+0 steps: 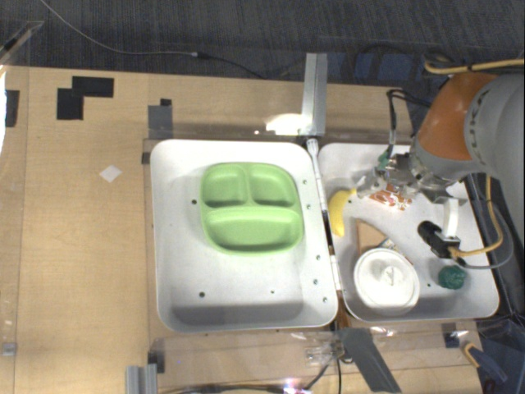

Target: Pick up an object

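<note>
My gripper (390,184) hangs low over the back half of the right bin (484,302), reaching in from the right under the orange-banded wrist. A small reddish-and-white thing (392,200) lies right beneath it; whether it is touched I cannot tell. A yellow banana (337,211) lies against the bin's left wall, a little left of the gripper. In front of it are a tan flat piece (369,235) and a round white bowl (385,278). A small dark green thing (451,278) sits near the front right.
The left bin (172,302) holds a green divided plate (250,206). A metal divider (322,220) separates the bins. Wooden bench surrounds them, with black marks at the far left.
</note>
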